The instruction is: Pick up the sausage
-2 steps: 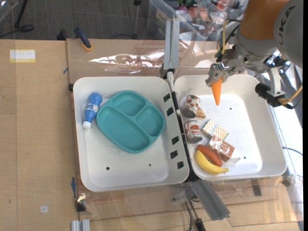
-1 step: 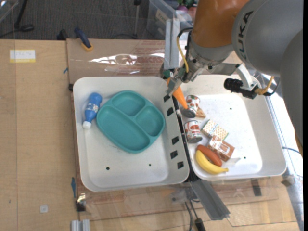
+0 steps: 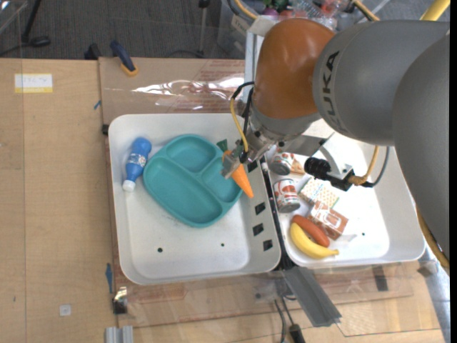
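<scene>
The gripper (image 3: 238, 164) hangs over the left bin (image 3: 136, 256) by a carrot (image 3: 243, 181); its grip I cannot tell. The sausage (image 3: 312, 229) lies untouched, down to its right, against the banana (image 3: 311, 243).

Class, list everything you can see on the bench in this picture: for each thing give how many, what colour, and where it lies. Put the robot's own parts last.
Left bin: one, white, left half of the bench.
Right bin: one, white, beside it.
Divided plate: one, teal, left bin.
Bottle: one, blue and white, left bin, left of the plate.
Carrot: one, orange, at the plate's right edge.
Sausage: one, red-brown, right bin.
Banana: one, yellow, right bin, against the sausage.
Cans: two, red and white, right bin.
Small boxes: about two, pale and red, right bin.
Arm: one, grey with an orange band, reaching from the right.
Gripper: one, over the carrot.
</scene>
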You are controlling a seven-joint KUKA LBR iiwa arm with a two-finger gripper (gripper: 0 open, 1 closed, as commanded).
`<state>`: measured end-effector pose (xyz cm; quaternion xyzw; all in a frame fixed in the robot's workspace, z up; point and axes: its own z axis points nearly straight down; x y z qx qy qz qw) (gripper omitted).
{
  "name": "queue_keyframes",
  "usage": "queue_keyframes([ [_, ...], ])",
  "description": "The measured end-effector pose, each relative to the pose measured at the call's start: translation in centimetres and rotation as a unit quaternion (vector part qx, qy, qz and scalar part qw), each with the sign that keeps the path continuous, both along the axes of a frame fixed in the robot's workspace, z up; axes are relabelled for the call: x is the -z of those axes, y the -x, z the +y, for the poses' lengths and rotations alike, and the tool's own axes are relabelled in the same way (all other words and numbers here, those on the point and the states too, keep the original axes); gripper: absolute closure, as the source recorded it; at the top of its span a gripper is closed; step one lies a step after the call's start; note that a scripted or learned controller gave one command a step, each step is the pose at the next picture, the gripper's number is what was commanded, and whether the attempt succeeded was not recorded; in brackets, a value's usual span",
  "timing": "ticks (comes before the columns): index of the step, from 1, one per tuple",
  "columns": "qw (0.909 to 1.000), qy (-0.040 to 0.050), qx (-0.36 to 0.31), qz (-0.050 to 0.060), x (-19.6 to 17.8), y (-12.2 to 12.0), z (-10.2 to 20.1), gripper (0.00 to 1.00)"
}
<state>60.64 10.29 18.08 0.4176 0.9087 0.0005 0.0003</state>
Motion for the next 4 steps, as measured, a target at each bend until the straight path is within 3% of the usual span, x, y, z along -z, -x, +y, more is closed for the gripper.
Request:
queue_keyframes([
  [1,0.9927,-0.0004,-0.12,-0.003,-4.9,0.2,7.1,1.0],
  [2,0.9935,-0.0003,-0.114,0.0,-2.2,0.6,11.3,1.0],
  [3,0.9936,-0.0017,-0.113,-0.003,-3.5,0.4,11.2,1.0],
  [4,0.9939,-0.0003,-0.11,0.001,-1.4,3.3,12.1,1.0],
])
